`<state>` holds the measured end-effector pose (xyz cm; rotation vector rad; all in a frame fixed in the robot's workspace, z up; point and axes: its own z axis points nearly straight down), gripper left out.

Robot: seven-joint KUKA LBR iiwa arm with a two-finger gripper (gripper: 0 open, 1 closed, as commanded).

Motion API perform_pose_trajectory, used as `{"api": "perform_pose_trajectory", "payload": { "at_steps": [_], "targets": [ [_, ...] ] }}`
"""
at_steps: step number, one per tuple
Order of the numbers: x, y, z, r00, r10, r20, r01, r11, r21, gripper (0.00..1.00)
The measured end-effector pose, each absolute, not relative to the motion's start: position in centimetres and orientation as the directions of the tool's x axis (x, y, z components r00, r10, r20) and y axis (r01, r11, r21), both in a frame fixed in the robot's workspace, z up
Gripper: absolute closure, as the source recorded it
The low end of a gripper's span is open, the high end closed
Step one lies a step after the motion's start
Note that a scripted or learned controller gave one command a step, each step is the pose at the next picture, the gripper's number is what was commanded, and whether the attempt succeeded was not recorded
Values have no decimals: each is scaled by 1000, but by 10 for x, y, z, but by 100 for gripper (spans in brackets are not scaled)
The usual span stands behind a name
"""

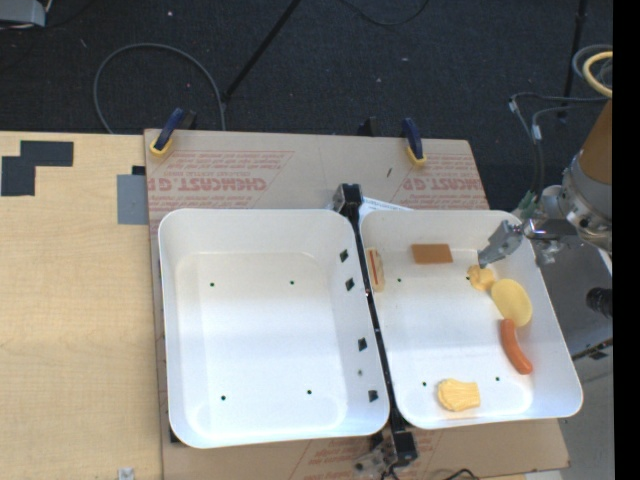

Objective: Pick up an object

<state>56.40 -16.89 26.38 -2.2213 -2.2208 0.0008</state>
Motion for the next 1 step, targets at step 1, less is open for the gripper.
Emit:
{"api": "perform_pose_trajectory", "payload": {
  "at_steps": [1],
  "targets": [
    [622,-156,102,-2,1000,2,1000,2,-10,0]
  ]
}}
